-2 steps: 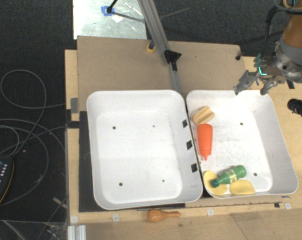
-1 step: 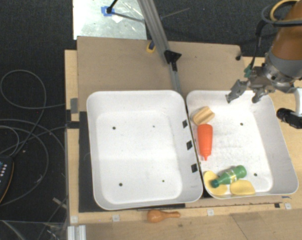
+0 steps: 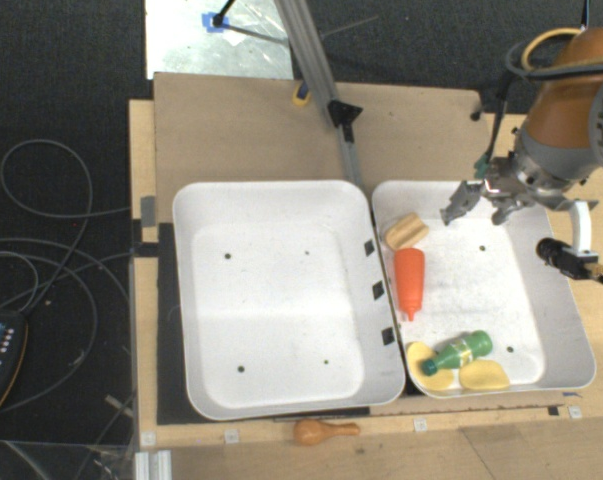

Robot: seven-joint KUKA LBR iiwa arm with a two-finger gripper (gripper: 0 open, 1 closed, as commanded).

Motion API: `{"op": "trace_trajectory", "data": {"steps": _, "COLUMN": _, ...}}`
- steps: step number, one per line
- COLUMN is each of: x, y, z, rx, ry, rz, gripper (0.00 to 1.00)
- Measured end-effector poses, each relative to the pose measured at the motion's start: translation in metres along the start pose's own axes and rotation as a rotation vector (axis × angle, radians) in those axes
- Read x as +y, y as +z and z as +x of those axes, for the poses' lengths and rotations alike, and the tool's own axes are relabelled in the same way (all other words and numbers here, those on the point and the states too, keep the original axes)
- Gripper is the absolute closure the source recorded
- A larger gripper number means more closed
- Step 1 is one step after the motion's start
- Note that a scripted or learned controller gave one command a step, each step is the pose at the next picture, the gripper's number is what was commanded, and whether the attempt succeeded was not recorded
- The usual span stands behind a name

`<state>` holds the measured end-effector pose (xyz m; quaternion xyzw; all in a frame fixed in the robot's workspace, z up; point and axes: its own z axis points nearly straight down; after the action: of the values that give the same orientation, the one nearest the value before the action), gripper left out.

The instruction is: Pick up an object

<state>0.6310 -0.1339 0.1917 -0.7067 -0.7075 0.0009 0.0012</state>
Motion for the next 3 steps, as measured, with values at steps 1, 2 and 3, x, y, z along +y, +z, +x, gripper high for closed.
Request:
{"op": "trace_trajectory", "data": {"steps": 1, "x": -0.006, "y": 0.045, "z": -0.005, "rx": 0.0, "ry": 0.0, "rz": 0.0, "gripper": 0.0}}
{"op": "trace_trajectory", "data": {"steps": 2, "x": -0.004, "y": 0.031, "z": -0.005, "rx": -0.001, "ry": 0.0, "rz": -0.007, "gripper": 1.0}}
{"op": "trace_trajectory", "data": {"steps": 3, "x": -0.005, "y": -0.013, "z": -0.003, "rx": -0.002, "ry": -0.002, "rz": -0.01, "gripper": 1.0}}
